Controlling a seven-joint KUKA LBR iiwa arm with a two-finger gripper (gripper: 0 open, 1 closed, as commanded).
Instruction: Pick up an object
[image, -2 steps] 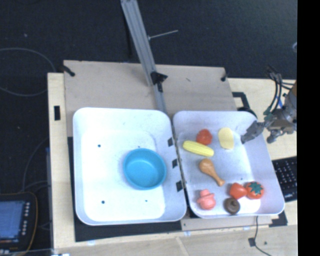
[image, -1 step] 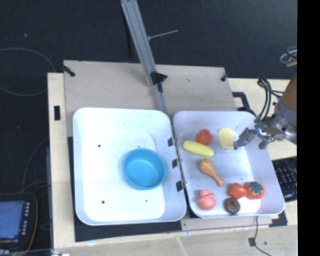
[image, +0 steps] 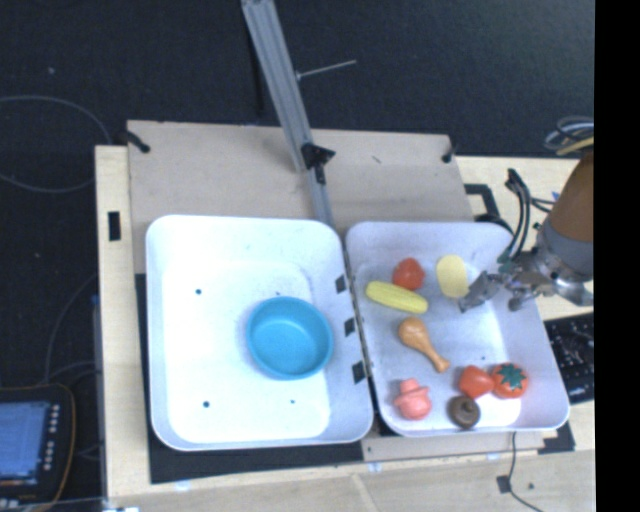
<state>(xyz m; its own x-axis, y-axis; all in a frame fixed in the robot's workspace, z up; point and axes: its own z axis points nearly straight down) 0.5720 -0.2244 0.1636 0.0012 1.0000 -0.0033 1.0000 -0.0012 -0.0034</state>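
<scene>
— What is seen of the arm (image: 572, 215)?
— Little; it is cut off at the right edge. The hand (image: 492, 290) is hung over the right bin's (image: 520, 415) upper right part, dark and blurred. Whether its fingers are spread or closed cannot be told, and nothing is seen held between them.

— Where are the objects to be picked?
— All in the right bin. A lemon (image: 452, 275) is found just left of the hand, a red ball (image: 407, 273) beside it, a corn cob (image: 396, 296) below. A drumstick (image: 423, 343) is laid in the middle. Along the near edge a pink toy (image: 412, 399), a brown ring (image: 464, 411), and two red pieces (image: 476, 381), one a tomato (image: 509, 380) with a green top, are grouped; their shapes are hard to make out.

— And the left bin (image: 180, 300)?
— A blue bowl (image: 289, 336) is set in it. A grey pole (image: 285, 100) is run up from the desk (image: 400, 170) and cropped at the top.
</scene>
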